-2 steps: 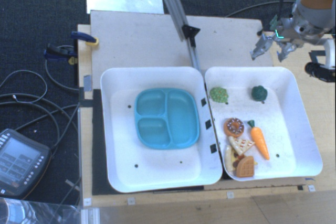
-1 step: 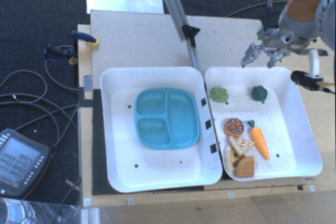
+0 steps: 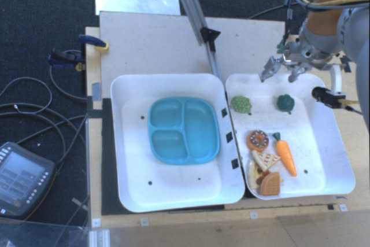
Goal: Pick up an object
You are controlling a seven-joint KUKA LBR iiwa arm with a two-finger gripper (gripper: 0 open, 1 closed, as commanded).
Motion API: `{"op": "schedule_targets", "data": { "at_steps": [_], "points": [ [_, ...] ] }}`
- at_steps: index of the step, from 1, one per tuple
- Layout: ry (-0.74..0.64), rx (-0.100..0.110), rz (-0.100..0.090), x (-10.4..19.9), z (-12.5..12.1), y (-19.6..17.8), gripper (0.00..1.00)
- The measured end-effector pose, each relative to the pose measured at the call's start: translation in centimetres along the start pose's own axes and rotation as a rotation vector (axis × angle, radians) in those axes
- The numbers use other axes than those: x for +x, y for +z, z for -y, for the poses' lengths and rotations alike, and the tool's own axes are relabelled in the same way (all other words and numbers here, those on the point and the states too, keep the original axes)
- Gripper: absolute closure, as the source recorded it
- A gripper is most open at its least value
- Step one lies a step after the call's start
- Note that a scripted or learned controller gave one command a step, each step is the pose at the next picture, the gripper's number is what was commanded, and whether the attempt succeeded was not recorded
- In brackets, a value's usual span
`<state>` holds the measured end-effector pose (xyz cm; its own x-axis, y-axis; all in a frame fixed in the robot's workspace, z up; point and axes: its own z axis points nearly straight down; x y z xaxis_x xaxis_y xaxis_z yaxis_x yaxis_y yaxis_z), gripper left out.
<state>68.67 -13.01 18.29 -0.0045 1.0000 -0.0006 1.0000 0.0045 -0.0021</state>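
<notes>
Gripper (image 3: pixel 281 71) upper right of frame, hovering over far rim of right bin (image 3: pixel 341 150), fingers spread apart, nothing between them. Below it in the right bin: light green lumpy toy (image 3: pixel 241 104) and dark green toy (image 3: pixel 285 102) near top, donut (image 3: pixel 258 140) and carrot (image 3: pixel 285 156) mid, sandwich wedge (image 3: pixel 265 159) and waffle (image 3: pixel 270 184) at bottom. Left bin (image 3: pixel 130 182) at centre, holding teal divided plate (image 3: pixel 184 129). Handheld pendant (image 3: pixel 22 177) lower left, off bench.

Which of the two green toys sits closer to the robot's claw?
The dark green toy, right of the lighter green one. It lies almost under the gripper; the lighter one sits by the bin's left wall.
</notes>
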Motion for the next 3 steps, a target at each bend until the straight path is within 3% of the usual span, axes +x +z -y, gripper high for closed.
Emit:
{"op": "schedule_targets", "data": {
  "at_steps": [1, 2, 3],
  "points": [
    [-0.004, 0.002, -0.001, 0.5, -0.1, 6.2, 0.0],
    [-0.006, -0.009, 0.002, 0.5, -0.4, 4.5, 1.0],
    [-0.003, -0.012, 0.001, 0.4, -0.4, -2.1, 1.0]
  ]
}}
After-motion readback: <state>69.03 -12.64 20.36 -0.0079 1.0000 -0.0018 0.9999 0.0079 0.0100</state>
